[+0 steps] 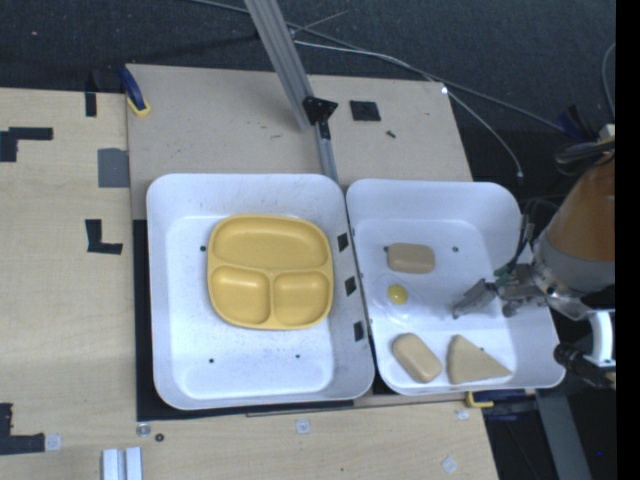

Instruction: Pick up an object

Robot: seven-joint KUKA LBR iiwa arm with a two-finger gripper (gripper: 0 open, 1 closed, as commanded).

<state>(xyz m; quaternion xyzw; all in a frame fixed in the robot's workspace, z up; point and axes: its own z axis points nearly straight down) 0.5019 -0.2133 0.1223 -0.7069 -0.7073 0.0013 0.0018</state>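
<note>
Camera view puts my end effector [478,299] low inside the right white bin [470,200], fingers spread apart with nothing between them. I see a small yellow ball [398,294] off its tip, a tan wedge-shaped block [474,362] just below it, and a tan rounded block [411,258] farther beyond.

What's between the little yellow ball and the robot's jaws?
Nothing: in the camera view, just bare white floor of the right bin lies between the small yellow ball and the gripper.
</note>
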